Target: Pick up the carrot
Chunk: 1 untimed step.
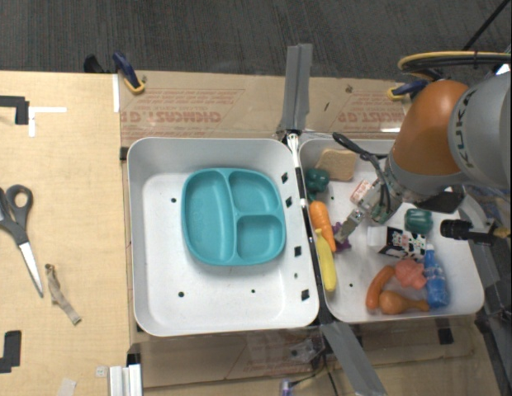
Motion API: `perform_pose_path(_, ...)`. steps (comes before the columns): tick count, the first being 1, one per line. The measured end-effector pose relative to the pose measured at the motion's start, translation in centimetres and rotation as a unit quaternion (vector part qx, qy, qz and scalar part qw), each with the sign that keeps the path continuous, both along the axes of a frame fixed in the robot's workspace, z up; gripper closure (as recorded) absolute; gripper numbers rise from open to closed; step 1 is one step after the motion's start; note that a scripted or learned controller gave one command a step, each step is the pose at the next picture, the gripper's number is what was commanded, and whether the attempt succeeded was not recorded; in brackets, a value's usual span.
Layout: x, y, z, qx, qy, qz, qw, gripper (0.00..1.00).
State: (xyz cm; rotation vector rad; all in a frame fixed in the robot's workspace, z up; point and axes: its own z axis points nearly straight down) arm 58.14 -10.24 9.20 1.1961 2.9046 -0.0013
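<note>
Two white bins sit side by side on the bench. The left bin [157, 304] holds one thing, a teal divided plate [234, 217] with three compartments, lying at the bin's centre. The right bin [454, 304] is crowded: nearest the camera, at its 6 o'clock, lie an orange sausage-shaped toy [377, 287] and a rounder orange-brown piece [395, 302], with a pink lump [410, 274] and a blue bottle-like object [434, 280] just beside them toward 5 o'clock. Along the bin's 9 o'clock wall one yellow banana-like piece [325, 262] lies lengthwise, and touching its far end is the carrot [320, 216], orange, one only, with a dark green top [317, 180] at its far tip. A small black-and-white patterned item [405, 242] and a teal cap-shaped piece [419, 219] rest near centre; a tan block [342, 166] sits at 11 o'clock. The gripper [353, 223] hangs low at the bin's middle, just beside the carrot toward 3 o'clock but apart from it (how wide the claw stands cannot be told, nor whether it has anything). On the bench at far 9 o'clock lies one pair of scissors [16, 229].
</note>
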Motion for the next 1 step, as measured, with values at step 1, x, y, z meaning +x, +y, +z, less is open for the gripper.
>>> perform_pose_path(1,0.08,0.03,0.96,-0.0009,-0.001,0.001,1.0000,1.00)
